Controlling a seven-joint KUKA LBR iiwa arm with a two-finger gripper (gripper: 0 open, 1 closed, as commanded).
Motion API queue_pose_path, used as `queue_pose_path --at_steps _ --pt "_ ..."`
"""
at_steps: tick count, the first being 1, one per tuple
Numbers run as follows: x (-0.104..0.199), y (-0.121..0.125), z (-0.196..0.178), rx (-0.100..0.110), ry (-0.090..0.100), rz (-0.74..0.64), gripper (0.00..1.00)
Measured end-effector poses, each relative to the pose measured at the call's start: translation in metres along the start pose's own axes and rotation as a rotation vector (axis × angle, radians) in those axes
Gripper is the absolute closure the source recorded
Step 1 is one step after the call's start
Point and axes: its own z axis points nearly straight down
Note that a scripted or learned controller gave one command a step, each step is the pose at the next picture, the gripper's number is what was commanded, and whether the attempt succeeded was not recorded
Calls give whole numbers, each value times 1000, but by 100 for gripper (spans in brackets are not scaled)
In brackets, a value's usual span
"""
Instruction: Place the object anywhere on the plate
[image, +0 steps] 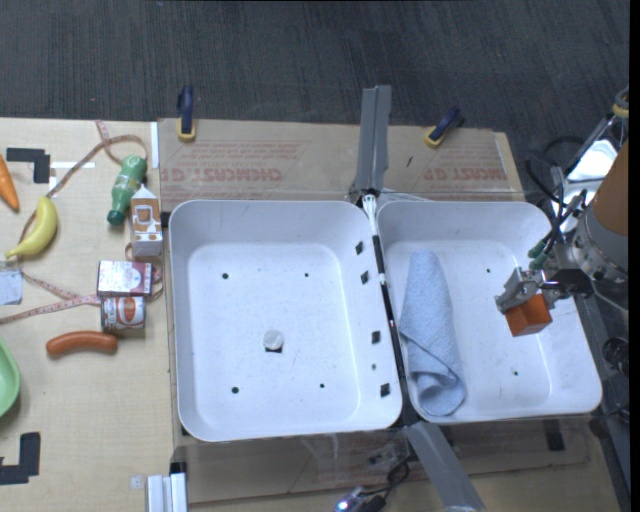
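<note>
Over the right-hand shallow white bin (490, 385), toward its right wall, hovering with the grey two-finger gripper (522, 300) low above the floor. Meeting a small orange block (529, 318) right at the tip of that gripper, the two touching or very nearly so. Not being able to tell from this slanted view whether the pincer is clenched on the block or released, nor whether the block is resting on the bin floor or hanging clear of it.

Taking the orange block for the task's object, as a judgement only. Lying well apart to its left, along the same bin's left wall, a crumpled pale-blue cloth (430, 320). Sitting alone in the left-hand shallow white bin (182, 330), a small pale round disc (273, 341).

Looking for a plate and finding nothing plate-like in either bin; peeking in at the far left edge of the bench, a curved light-green dish rim (5, 382), possibly the plate, too cropped to be sure.

Judging progress as early: placing not yet done, with securing the block, carrying it and setting it down all remaining.
</note>
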Motion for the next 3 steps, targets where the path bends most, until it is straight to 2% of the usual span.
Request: queue_pose_path --at_steps 1,2,3 --pt "43 25 -81 -2 0 48 100" --pt "-48 11 -24 1 1 172 100" --pt "-35 16 17 1 2 135 100"
